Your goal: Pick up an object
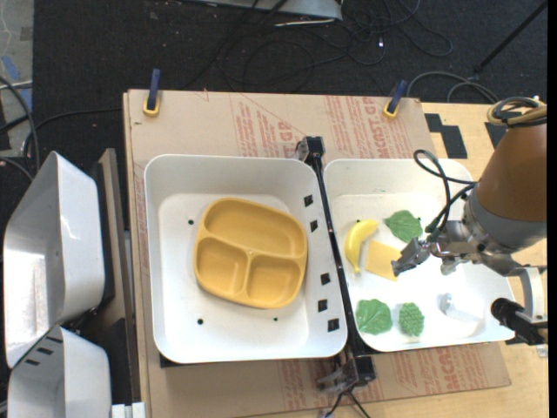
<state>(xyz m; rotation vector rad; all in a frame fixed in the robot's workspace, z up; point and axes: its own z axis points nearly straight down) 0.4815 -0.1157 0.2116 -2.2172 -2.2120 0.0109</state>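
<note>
In the right bin lie a yellow banana, a yellow cheese wedge, a green leaf, a flat green leafy piece, a small green broccoli-like piece and a pale translucent item. My gripper reaches in from the right and sits low at the right edge of the cheese wedge, just below the green leaf. Whether it touches the wedge is unclear. The arm's orange band hangs over the bin's right side.
The left bin holds a yellow divided plate. A black divider runs between the bins. White tubs stand off the bench at the left. Cables trail across the dark floor behind.
</note>
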